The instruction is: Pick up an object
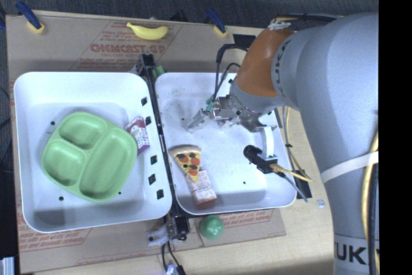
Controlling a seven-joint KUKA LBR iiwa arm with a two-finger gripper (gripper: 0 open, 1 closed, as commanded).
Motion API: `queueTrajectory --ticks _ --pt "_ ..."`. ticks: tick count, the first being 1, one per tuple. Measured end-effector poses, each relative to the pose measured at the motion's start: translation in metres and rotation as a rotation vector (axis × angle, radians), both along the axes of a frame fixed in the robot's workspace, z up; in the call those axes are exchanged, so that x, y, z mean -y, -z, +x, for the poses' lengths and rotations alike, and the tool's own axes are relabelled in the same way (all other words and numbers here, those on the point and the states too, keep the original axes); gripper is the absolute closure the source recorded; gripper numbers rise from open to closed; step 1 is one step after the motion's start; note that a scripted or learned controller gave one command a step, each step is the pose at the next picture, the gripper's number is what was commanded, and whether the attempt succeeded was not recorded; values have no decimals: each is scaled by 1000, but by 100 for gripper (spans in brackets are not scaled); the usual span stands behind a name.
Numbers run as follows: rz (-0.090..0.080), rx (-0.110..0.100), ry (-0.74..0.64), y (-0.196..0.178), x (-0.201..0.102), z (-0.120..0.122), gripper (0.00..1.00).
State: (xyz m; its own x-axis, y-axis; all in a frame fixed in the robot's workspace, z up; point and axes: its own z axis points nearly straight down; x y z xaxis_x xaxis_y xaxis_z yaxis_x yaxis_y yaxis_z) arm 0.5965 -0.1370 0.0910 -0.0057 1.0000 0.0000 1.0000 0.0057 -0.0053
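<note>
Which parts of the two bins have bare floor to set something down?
Left white bin: bare along the top, above the green divided plate. Right white bin: bare top-left corner and the floor right of the toy pizza slice. Crowded beneath the gripper.

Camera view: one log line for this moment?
gripper: over right bin, nothing seen held | pizza slice, red packet: right bin, front left | green tray: left bin
</note>
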Motion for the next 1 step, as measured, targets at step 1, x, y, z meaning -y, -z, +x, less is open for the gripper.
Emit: queueTrajectory --ticks 1 --pt "-1 0 -5 -11 0 1 100"
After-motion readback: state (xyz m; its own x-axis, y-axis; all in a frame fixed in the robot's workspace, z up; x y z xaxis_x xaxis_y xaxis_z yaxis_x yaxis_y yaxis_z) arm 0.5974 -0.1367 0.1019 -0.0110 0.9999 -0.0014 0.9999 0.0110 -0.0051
